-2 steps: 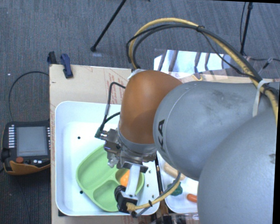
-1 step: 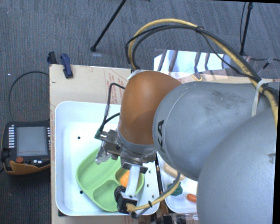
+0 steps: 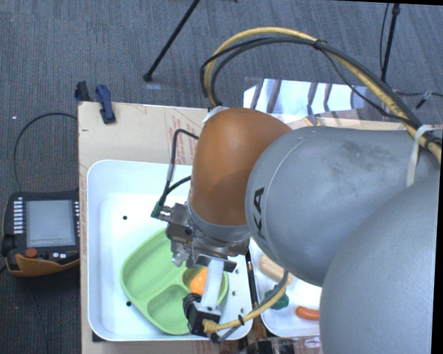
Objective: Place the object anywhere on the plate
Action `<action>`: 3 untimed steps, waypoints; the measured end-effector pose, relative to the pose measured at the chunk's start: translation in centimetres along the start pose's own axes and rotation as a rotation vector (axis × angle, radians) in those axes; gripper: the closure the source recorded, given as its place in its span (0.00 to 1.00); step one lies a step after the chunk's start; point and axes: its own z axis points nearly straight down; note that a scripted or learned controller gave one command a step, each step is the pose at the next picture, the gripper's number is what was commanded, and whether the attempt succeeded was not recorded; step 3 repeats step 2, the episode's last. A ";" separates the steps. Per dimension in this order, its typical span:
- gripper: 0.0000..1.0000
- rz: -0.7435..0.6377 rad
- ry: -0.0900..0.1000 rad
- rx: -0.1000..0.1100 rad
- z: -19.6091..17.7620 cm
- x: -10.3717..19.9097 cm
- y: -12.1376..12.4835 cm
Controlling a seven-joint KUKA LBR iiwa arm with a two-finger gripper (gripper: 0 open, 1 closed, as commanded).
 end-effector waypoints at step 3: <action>0.00 -0.002 -0.001 0.001 0.0 0.1 -0.1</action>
